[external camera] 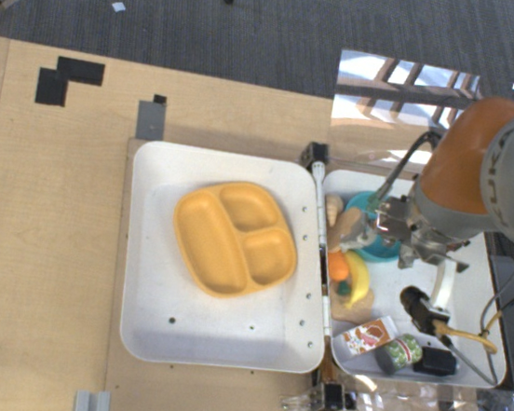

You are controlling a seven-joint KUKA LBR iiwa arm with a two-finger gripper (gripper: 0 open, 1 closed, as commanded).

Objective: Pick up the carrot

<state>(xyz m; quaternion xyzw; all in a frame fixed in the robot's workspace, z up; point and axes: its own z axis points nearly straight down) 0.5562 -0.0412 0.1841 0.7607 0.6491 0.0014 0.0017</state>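
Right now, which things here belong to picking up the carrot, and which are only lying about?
For the job:
- carrot, at the right bin's left edge
- hand, above that bin

Lying about:
- yellow divided plate in the left bin
- banana
- teal bowl
- green can

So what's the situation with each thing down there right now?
Yellow divided plate: lies flat in the left bin, nothing on it.
Carrot: lies in the right bin by its left wall, not picked up.
Banana: lies beside the carrot.
Blue bowl: upright, partly under the arm.
Arm: reaches over the right bin.
Small can: lies on its side.
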